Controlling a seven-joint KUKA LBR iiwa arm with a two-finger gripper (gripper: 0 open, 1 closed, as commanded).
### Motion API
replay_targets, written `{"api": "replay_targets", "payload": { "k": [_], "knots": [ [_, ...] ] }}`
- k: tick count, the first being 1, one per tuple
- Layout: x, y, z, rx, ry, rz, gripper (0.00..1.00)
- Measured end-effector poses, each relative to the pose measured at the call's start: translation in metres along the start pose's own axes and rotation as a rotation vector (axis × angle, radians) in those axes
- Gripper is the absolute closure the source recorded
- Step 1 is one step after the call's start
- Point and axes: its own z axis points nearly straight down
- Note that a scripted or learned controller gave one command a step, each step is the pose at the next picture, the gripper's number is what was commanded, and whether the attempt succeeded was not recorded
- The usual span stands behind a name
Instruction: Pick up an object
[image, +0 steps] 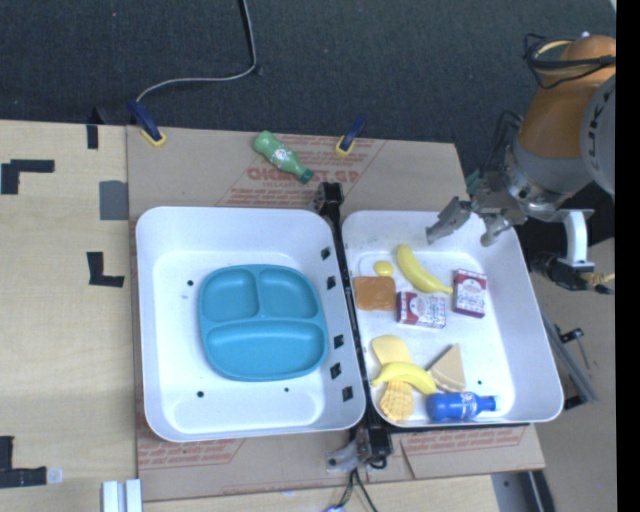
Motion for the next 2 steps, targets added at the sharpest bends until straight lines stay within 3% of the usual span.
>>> {"api": "replay_targets", "payload": {
  "k": [1,2],
  "knots": [
    [0.0371,0.0134,0.1344,0.000,0.001,0.000,0.00],
    [0.0372,0.0133,0.1247,0.002,0.001,-0.001,1.00]
  ]
}}
